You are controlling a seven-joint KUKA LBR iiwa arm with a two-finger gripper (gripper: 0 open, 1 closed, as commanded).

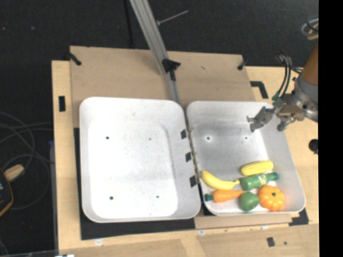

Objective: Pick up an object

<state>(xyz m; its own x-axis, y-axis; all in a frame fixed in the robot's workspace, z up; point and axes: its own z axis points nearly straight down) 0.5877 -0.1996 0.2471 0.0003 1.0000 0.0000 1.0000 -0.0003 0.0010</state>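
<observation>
Several toy foods lie huddled in the near right corner of the right bin [225,122]: a yellow banana [217,181], a yellow corn cob [256,168], a green bottle-like piece [258,180], an orange carrot [227,195], a green pepper [248,201] and an orange pumpkin [271,198]. My gripper [271,119] hangs over the far right edge of that bin, well above and behind the pile. Its two fingers are spread apart with nothing between them.
The left bin [134,159] sits beside the right one, joined by dark clips along the shared edge. A grey metal bar [153,33] slants from the top down to the bins' far junction. Cables lie on the floor at left.
</observation>
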